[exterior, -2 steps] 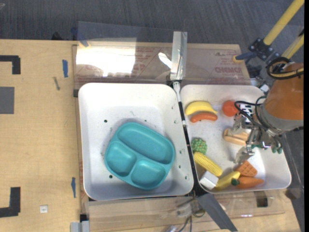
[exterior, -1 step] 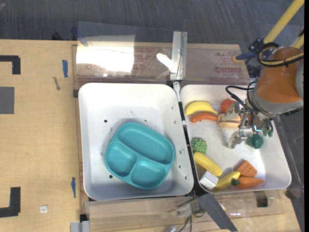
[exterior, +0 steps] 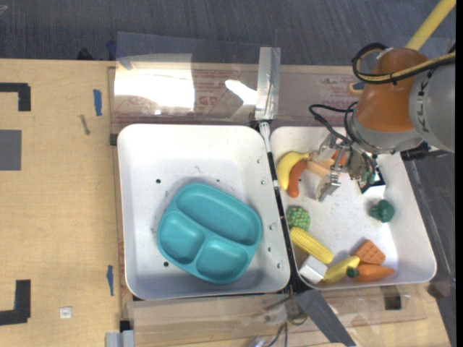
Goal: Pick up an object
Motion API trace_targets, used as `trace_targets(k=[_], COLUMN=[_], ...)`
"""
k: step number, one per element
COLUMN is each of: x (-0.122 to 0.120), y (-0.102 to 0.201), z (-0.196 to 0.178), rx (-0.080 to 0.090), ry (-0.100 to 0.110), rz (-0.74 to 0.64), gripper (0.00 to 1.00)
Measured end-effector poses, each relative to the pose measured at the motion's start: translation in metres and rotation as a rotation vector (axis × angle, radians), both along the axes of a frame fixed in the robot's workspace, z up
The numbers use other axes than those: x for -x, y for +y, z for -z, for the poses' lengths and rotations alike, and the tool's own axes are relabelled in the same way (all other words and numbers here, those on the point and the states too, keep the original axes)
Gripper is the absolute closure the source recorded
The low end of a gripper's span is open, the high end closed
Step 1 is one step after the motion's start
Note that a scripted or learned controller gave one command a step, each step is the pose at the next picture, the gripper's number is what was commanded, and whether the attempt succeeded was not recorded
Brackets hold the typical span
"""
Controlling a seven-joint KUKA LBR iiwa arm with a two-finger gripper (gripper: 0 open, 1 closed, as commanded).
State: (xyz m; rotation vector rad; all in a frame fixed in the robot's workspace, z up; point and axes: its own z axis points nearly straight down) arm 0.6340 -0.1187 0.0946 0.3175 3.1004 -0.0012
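Gripper (exterior: 334,176): hung low in right bin (exterior: 405,255); state of fingers cannot be told.
Beside it: banana (exterior: 289,166), touching.
Nearby: broccoli (exterior: 297,217), corn (exterior: 311,246).

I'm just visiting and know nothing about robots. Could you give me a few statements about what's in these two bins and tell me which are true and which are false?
1. The teal divided plate lies in the left bin. True.
2. The banana lies in the left bin. False: it is in the right bin, near the divider.
3. The corn cob is in the right bin. True.
4. The gripper hangs over the plate. False: it is over the right bin, beside the banana.
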Motion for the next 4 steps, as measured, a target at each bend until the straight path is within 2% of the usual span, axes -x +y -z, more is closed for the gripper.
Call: trace_targets(k=[1,2,3,4], x=[-0.010,-0.005,0.001,0.000], y=[0.028,0.029,0.021,0.020], z=[0.002,0.007,0.002,0.007], rx=[-0.004,-0.004,-0.002,-0.003], ry=[0.004,0.016,0.020,0.020], rz=[0.126,0.092,-0.106,-0.087], gripper=[0.00,0.00,0.00,0.00])
